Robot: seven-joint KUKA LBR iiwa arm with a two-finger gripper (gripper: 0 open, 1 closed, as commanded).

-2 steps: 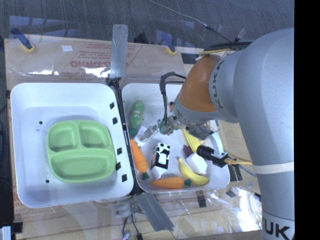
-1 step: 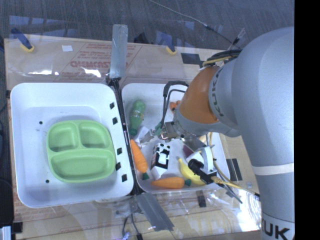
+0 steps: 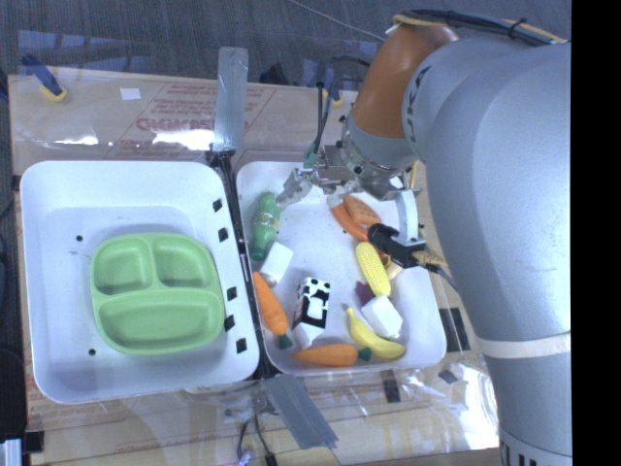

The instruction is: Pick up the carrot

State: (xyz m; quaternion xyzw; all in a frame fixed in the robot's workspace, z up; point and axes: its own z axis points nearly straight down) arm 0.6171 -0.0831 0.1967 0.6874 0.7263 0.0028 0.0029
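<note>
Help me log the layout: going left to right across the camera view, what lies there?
Green divided plate → green bottle → black-and-white carton → corn cob → gripper above the right bin.

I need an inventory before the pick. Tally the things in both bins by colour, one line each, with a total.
Orange: 3, carrot, carrot, carrot
Yellow: 2, corn, banana
Green: 2, plate, green vegetable
White: 2, block, block
Black and white: 1, carton
Total: 10
</note>
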